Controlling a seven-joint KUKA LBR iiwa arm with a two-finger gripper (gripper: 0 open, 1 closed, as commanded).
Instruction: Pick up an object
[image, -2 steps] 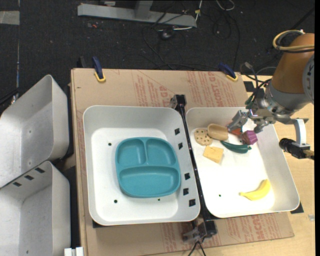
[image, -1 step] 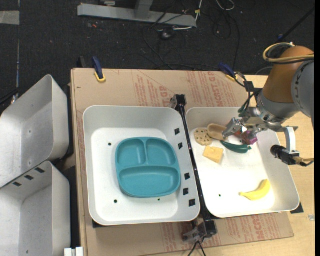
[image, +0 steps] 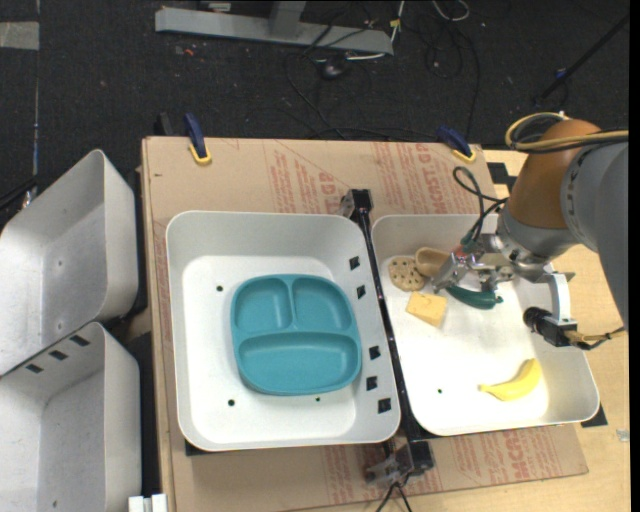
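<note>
— Yellow banana (image: 513, 383) first, is it? Where does it lie?

— Nearest the camera, in the right bin (image: 570, 400), by that bin's front right corner, on the white floor, well apart from the rest.

— And further back in the right bin?

— A pale yellow cheese wedge (image: 427, 308) toward the bin's left wall, and just behind it a tan cracker with holes (image: 402, 271) beside a small tan rounded piece (image: 432, 261) I cannot name. A teal object (image: 478, 296) lies just right of the wedge, under the gripper.

— The gripper itself?

— The gripper (image: 468, 268) hangs low over the bin's back half, above that teal object. Whether its jaws are apart or closed, I cannot tell, nor whether it grips anything. The grey arm (image: 590, 200) with its orange band (image: 545, 180) comes in over the bin's right rim.

— And left of the right bin?

— The left bin (image: 200, 250), touching it along the divider, with a teal divided plate (image: 296, 334) lying flat in its middle.
</note>
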